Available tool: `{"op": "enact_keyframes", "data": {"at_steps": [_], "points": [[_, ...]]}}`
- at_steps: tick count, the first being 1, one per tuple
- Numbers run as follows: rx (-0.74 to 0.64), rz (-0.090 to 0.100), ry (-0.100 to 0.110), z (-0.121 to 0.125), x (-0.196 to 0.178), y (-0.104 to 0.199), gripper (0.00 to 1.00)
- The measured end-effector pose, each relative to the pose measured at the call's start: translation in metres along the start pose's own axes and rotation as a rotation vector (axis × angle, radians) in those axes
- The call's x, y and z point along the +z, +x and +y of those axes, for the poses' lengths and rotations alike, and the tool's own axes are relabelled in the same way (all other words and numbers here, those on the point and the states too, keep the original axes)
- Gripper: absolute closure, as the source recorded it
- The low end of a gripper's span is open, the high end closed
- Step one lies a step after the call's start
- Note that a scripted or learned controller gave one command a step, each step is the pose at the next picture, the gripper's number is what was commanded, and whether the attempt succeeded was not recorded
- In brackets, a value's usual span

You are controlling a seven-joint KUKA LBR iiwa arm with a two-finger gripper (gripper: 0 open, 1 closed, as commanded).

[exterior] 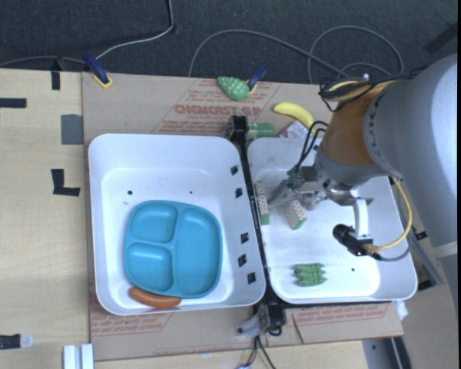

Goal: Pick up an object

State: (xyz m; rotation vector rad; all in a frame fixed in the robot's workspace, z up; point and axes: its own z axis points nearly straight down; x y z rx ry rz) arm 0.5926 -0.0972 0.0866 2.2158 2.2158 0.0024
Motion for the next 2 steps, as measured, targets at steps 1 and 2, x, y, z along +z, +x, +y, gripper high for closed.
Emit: {"op": "enact_keyframes", "data": {"at_steps": [1,2], "points": [[0.000,0.000,0.001,0.000,-0.009,0.000,1.00],[-0.002,0.005,0.006,-0.009,-0.098,0.063,1.00]]}}
